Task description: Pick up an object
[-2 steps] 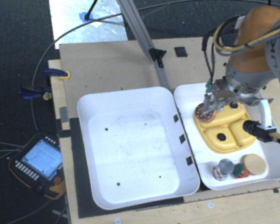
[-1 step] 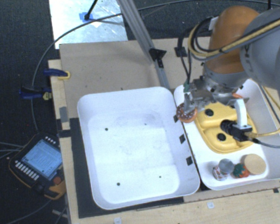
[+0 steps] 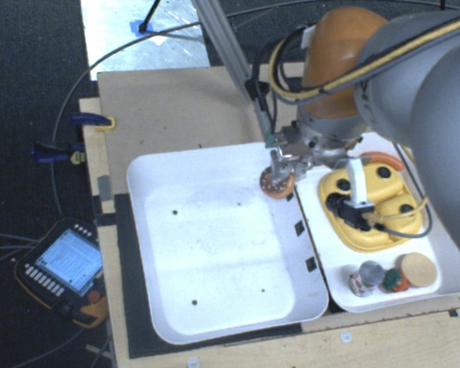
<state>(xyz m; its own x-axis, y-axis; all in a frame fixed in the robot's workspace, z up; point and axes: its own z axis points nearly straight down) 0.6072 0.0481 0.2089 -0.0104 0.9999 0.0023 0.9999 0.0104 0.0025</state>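
Note:
My gripper (image 3: 279, 173) hangs over the far right corner of the left white bin (image 3: 170, 309), close to the wall shared with the right bin. A small brown round object (image 3: 276, 185) sits between its fingertips, and the fingers are shut on it. It looks lifted just above the bin floor. The grey arm with its orange band reaches in from the upper right and hides the far part of the right bin (image 3: 456, 281).
In the right bin lie a big yellow toy with black holes (image 3: 382, 215), an orange piece (image 3: 380, 156) behind it, and at the near side a grey round thing (image 3: 370, 271), a red-and-green fruit (image 3: 395, 281) and a tan disc (image 3: 419, 268).

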